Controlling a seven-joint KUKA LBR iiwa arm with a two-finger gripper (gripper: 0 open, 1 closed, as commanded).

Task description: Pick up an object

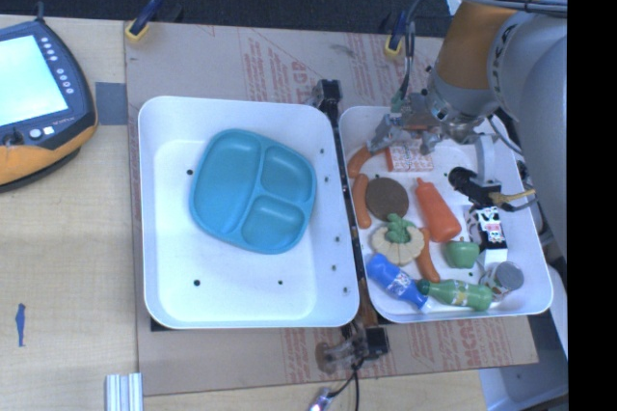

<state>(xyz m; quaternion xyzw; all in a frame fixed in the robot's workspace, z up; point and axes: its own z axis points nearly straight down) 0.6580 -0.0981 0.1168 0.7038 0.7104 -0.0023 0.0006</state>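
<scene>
My gripper [406, 137] hangs over the far end of the right bin [536, 307], its fingers spread open with nothing between them. Just below it lies a red-and-white packet [409, 159]. Nearer the front of the bin lie a brown patty [387, 197], an orange carrot [437, 210], an orange sausage [361, 199], and a round cookie topped with a green sprig [397, 236]. A blue bottle [394, 281], a green bottle [460, 293], a green pepper [462, 253], a black-and-white carton [491, 230] and a grey can [505, 278] lie there too.
The left bin [164, 298] holds a blue divided plate [254, 191]. An orange-edged tablet [37, 100] rests on the bench at far left. Clamps [142, 17] stand at the board's far edge. The arm's orange band [477, 33] rises over the right bin's far corner.
</scene>
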